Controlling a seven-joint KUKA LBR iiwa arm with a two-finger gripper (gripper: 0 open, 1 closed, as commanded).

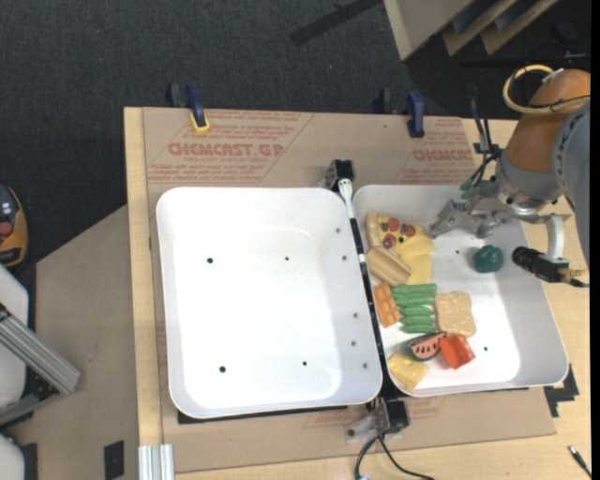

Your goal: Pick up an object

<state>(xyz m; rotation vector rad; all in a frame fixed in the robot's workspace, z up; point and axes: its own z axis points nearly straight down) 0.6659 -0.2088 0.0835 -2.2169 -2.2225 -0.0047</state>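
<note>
Apparently fingers [457, 217] spread, nothing between; green object [487, 258] just beside in right bin [525, 366], apart.

Brown paper-faced board [281, 141] w/ red "CHEMCAST" print. Two blue clamps on its far edge, one left [196, 105], one right [413, 111]. Left white bin [262, 300] sits on the board's left-centre. Black clip [341, 172] at that bin's far right corner, another [389, 415] at the board's near edge w/ a cable [375, 459] trailing off. Dark carpet [75, 94] beyond the board; aluminium extrusion [37, 352] off its left side; pale wooden pieces [450, 28] past its far right corner.
</note>
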